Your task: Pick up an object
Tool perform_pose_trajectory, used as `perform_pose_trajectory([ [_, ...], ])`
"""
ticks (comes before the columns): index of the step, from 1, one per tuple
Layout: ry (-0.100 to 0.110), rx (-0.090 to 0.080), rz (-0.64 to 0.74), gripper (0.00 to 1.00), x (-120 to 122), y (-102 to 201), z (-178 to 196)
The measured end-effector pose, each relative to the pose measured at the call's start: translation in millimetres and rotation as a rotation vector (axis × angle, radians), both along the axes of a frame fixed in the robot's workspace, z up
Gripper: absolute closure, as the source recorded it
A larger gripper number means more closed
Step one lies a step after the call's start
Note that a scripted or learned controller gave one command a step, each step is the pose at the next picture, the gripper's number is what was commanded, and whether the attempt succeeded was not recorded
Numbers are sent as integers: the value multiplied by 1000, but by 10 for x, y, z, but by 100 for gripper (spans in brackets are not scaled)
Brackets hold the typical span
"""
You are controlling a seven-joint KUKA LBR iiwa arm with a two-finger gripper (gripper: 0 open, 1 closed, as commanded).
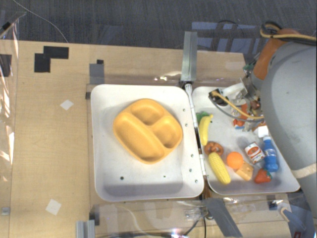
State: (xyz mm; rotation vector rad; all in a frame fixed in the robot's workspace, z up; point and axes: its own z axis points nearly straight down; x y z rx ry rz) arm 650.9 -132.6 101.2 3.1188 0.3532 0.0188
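Right bin (224,136) | yellow corn cob (219,167), round orange (235,160) | gripper (240,105) at far end, opening unclear

Grey arm (292,113) bent in from right, orange band (268,57) above wrist, pincer (243,113) pointing down-left

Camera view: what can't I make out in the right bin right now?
- Right bin, right side: hidden under the arm.
- Anything beneath the tool: covered by it.
- Red-and-white container, label: too small to read.
- Small red item beside the tool: too blurred to name.
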Motion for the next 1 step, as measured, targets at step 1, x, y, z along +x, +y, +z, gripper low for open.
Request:
perform_pose_trajectory([
  [1, 2, -2, 34, 0, -279, -646, 764],
])
